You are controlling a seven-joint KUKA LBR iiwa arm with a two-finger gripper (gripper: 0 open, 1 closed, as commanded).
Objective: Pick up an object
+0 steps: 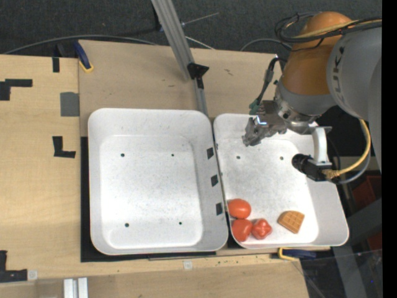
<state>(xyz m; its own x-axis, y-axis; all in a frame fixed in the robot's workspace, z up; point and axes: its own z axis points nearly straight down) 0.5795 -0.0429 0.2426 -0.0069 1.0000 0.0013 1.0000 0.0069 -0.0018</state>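
- Four small objects lie in the right bin (310, 185): three red pieces (240, 208), one tan waffle (291, 221).
- We cannot tell the jaws' (254, 134) state; they hang at that bin's far edge.
- We should descend centred over one piece.

Three red pieces (240, 208) and a waffle (291, 221) lie near the right bin's (267, 166) front.

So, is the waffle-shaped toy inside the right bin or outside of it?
Inside: the waffle toy lies on the right bin's floor, near its front rim.

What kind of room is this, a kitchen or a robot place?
Probably a robot test lab. A grey arm with an orange band reaches over two shallow white bins on a wooden bench, and the food is toys, like the small tan waffle.
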